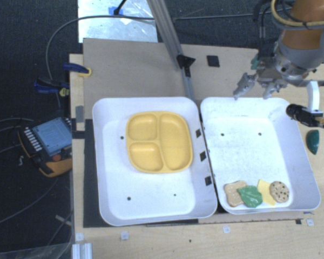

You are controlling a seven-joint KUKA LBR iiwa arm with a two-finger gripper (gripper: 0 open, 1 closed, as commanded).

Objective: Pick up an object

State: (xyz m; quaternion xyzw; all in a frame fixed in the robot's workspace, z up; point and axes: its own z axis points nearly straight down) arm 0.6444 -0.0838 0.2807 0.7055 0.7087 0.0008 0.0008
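Two shallow white plastic bins are seen side by side on the bench; the right-hand bin (259, 144) is taken as the landmark. In the left-hand bin (110, 196) beside it, a yellow three-compartment plastic plate (159, 142) is set. Above the landmark's far rim, the grey arm's two-finger gripper (255, 89) is held with its fingers (243, 85) spread apart and nothing between them. Along the landmark's near wall, small toy foods are clustered, touching: a tan bread slice (235, 192), a green leafy piece (251, 197), a yellow cheese wedge (265, 190) and a round chocolate-chip cookie (279, 191). The cluster's row runs along that wall, so a reach across the whole bin towards its near side is judged necessary.
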